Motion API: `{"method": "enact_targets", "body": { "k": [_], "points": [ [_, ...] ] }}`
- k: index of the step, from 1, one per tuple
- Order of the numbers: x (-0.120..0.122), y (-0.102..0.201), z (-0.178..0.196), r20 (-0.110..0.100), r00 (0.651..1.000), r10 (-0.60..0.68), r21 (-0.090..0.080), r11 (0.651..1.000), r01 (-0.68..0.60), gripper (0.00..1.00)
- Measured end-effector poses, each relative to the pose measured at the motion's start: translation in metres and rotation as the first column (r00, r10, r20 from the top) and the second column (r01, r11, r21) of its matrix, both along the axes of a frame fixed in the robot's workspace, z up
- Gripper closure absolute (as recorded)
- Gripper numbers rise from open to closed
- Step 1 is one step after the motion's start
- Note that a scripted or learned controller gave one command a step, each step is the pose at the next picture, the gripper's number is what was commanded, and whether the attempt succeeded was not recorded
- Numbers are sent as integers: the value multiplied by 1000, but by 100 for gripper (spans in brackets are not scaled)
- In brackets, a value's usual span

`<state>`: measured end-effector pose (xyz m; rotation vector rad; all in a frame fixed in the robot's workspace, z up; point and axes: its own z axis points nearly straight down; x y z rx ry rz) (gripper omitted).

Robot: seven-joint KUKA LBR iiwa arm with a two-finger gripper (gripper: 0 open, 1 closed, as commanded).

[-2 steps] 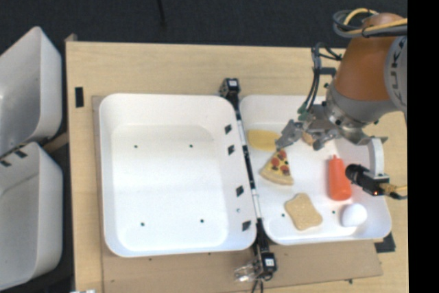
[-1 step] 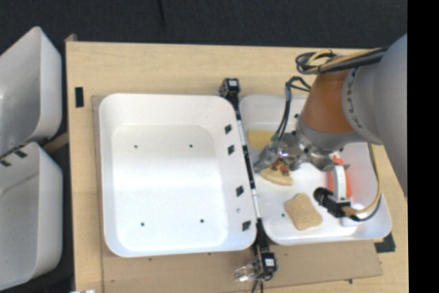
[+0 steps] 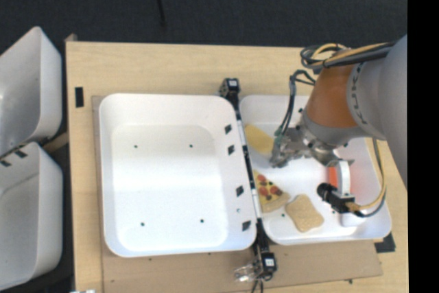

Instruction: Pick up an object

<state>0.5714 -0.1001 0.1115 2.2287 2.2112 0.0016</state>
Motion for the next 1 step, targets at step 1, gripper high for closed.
{"method": "enact_targets", "body": {
  "k": [1],
  "points": [
    [19,105,95,7,1000,18,3,1000,-18,100]
  ]
}}
